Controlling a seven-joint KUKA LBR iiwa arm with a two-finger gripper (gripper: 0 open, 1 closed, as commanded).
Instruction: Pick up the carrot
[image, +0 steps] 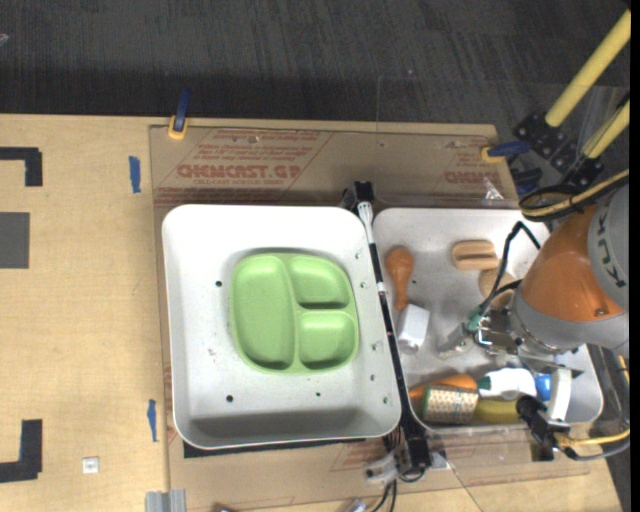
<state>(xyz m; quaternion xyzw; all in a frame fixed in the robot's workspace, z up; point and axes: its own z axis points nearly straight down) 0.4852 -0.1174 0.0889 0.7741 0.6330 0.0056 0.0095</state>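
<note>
One carrot (400, 272) (as I take the tapered orange piece) lies along the left wall of the right bin (432, 222), at centre-right of the frame, loose and untouched. The gripper (478, 332) hangs lower right of it, near a white block (413, 325). I cannot tell whether it is released or clenched. The left bin (190, 300) holds a green tray (262, 310).

Red print on the cardboard sheet (250, 160) — mirrored, seemingly "CHEMCAST GP".
</note>
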